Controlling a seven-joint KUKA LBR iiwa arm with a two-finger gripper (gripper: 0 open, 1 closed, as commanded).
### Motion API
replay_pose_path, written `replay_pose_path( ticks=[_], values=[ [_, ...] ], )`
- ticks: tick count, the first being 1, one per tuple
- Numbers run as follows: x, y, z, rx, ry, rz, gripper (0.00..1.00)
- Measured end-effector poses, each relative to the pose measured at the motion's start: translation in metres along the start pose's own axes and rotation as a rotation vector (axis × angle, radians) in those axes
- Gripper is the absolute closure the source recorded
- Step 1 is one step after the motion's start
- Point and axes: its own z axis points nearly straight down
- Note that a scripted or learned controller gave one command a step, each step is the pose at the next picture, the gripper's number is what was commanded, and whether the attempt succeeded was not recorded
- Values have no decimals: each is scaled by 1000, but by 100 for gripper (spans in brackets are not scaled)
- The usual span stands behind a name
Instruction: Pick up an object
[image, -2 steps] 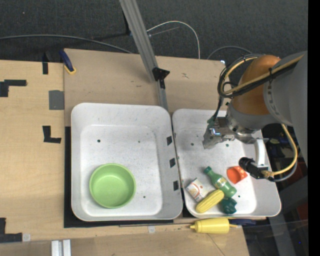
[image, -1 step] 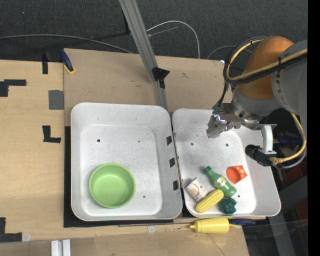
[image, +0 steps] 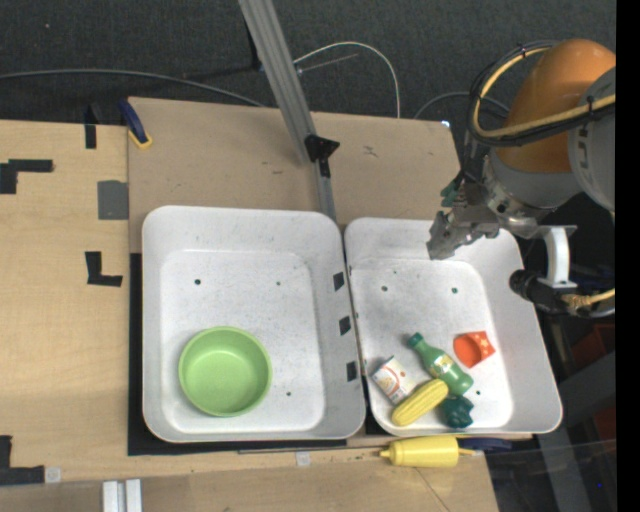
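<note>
Gripper above right bin's far rim, pickable items at the bin's near end.

Gripper (image: 447, 237): hangs over the far edge of the right bin (image: 400, 240); finger spread cannot be told, nothing seen between them. Green bottle (image: 441, 365): toward the bin's near end, well apart from the gripper, long axis slanting from far-left to near-right. Beside it: orange piece (image: 474, 348), corn cob (image: 419, 402), small can (image: 391, 380). Green bowl (image: 225, 371): in the left bin (image: 240, 225), farther off.
</note>
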Motion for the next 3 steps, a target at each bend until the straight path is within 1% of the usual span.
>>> replay_pose_path(
  ticks=[1,2,3],
  values=[
    [50,-32,9,8,2,-3,100],
    [94,-56,8,7,2,-4,100],
    [147,-78,29,11,2,-5,100]
  ],
)
